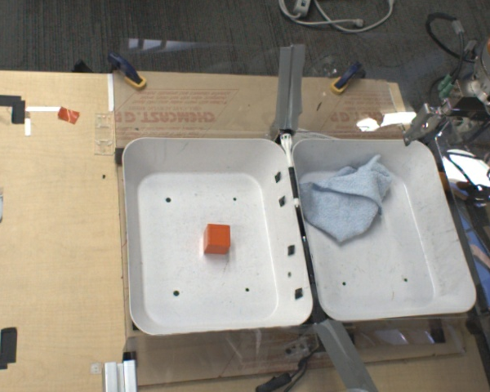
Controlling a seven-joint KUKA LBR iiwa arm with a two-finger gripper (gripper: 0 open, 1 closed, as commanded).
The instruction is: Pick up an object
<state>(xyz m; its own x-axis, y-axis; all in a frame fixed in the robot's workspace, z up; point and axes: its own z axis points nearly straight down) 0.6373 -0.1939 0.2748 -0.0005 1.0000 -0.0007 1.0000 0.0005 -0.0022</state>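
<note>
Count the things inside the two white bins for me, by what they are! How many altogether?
Orange block, in the left bin: 1
Crumpled grey-blue cloth, in the right bin: 1
Total: 2
</note>
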